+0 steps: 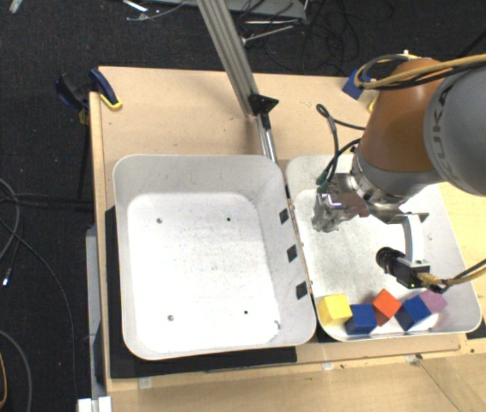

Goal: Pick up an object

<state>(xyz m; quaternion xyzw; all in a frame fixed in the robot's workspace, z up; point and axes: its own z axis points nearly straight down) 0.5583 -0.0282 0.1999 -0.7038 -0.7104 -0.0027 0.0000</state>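
Can't tell finger state on the gripper (327, 215); bring it toward the yellow cube (335, 308) in the right bin (458, 256), then descend straight.

You look down at a slant from one fixed camera above the tan wooden surface (183, 110), seeing both shallow white plastic bins (140, 178).

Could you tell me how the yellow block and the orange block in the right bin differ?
The yellow block is at the left end of the cluster, by the bin's left wall; the orange block sits mid-cluster. The yellow block touches one blue block; the orange block sits between two. Both look like similar-sized cubes near the front wall.
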